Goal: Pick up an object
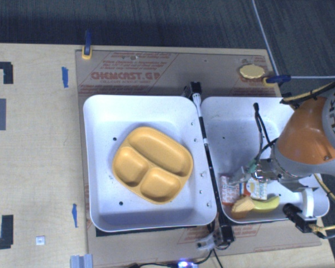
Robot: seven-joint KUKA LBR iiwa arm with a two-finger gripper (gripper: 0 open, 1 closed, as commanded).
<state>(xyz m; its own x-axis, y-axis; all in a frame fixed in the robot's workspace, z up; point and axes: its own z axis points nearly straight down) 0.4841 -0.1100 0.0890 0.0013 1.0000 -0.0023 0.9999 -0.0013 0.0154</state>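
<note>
**Arm low over the cluttered right bin**

The end effector [258, 178] reaches into the right bin [234, 116], down among a small heap at its near edge: a banana [266, 204], a pale orange piece [243, 206] and a red-and-white packet [230, 190]. Whether its fingers are spread or closed I cannot tell, nor whether they grip anything. The left bin [100, 149] holds a yellow three-compartment tray [152, 164], upside down. Both bins sit on the worktop [33, 149].

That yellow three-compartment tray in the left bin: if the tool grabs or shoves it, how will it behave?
The yellow moulded three-compartment tray looks like thin plastic, so probably light and fairly stiff. Its glossy rounded surfaces may slip from a pinch. Pushed, it would likely slide across the smooth left white bin rather than tip.
</note>
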